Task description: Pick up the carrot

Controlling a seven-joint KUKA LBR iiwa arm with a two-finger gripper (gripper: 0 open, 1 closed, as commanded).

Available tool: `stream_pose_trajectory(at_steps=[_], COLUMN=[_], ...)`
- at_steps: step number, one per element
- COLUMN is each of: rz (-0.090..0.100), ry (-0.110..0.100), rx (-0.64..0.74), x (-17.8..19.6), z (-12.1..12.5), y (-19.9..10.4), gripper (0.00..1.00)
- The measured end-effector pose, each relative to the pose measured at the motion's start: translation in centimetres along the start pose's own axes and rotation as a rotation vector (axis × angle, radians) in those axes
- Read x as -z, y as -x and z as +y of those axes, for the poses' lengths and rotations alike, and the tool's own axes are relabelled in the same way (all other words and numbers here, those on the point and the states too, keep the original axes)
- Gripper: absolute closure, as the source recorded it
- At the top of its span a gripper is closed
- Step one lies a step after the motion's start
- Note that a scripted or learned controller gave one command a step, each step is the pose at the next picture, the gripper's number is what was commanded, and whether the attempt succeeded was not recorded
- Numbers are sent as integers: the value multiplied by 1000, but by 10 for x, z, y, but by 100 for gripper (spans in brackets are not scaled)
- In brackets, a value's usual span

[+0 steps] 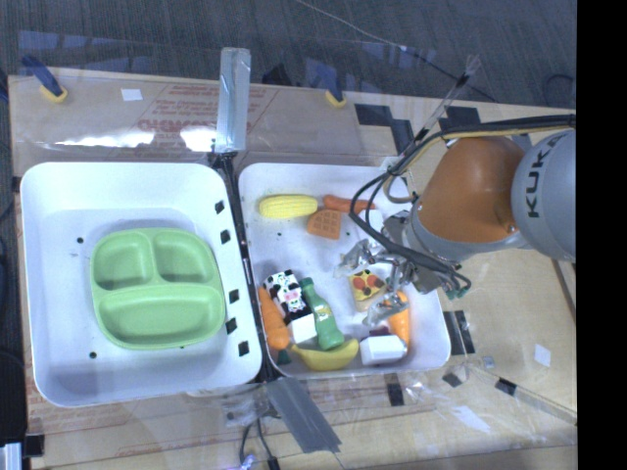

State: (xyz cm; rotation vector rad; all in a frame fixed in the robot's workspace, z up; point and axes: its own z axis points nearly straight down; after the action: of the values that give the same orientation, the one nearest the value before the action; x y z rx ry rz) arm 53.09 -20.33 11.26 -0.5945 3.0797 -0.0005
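Observation:
Two orange carrot-like pieces lie in the right bin (431,292). One long carrot (274,321) rests along the bin's left wall, beside a cow-patterned block. A shorter orange piece (397,323) lies near the front right corner. My gripper (378,270) hangs low over the bin's right half, just above that shorter piece. It is open, and its metal fingers (355,258) straddle a pizza slice toy (367,284). Nothing is lifted between the fingers.
The right bin also holds a corn cob (287,206), a sausage (343,204), a waffle (326,225), a green bottle (321,319), a banana (328,356) and a white block (382,349). A green divided plate (155,287) sits in the left bin.

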Motion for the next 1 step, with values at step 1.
stream_pose_trajectory(at_steps=[1], rz=[1], ry=[-1], rx=[58], x=[-21], z=[-8], y=[7], gripper=[0])
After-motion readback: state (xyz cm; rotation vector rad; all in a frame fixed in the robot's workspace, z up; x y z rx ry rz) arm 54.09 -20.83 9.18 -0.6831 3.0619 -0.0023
